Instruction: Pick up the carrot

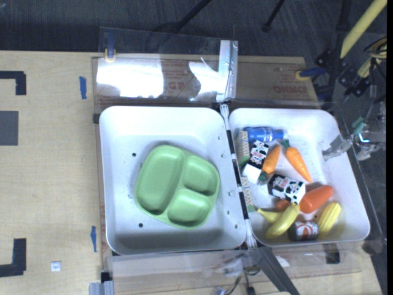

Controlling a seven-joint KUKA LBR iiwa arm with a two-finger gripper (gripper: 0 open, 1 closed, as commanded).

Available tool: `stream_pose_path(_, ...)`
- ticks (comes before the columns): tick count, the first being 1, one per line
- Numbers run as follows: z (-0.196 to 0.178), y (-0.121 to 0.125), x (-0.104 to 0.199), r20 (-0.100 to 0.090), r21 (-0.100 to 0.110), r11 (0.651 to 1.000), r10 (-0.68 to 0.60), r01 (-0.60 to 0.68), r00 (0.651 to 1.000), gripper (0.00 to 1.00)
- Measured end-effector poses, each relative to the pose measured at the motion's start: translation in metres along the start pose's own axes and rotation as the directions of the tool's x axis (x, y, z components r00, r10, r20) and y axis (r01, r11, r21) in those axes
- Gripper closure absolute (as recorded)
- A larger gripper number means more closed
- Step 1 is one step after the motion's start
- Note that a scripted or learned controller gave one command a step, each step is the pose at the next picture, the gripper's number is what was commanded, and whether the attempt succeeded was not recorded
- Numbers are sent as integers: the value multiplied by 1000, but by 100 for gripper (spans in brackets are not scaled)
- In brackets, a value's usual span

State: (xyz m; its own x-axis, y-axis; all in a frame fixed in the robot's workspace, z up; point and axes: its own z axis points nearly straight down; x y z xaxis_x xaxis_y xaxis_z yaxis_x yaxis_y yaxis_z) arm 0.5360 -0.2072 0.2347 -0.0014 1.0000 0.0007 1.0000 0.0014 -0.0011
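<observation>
Left bin holds your green divided plate; right bin has the carrot upper-middle, long axis diagonal, tip toward lower right, beside a second orange piece hard to identify; gripper at right rim, too blurred to tell its state.

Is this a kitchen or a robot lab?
Probably a robot lab: toy food like a carrot sits in a white bin, a green divided plate in the other, and camera stands stand behind.

Pale wooden bench — dark carpeted floor beyond, tripod legs.
</observation>
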Motion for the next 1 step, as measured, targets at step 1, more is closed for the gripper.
stream_pose_path(1, 126, 36, 13, 1, 0, 1000, 11, -11, 1000, 0)
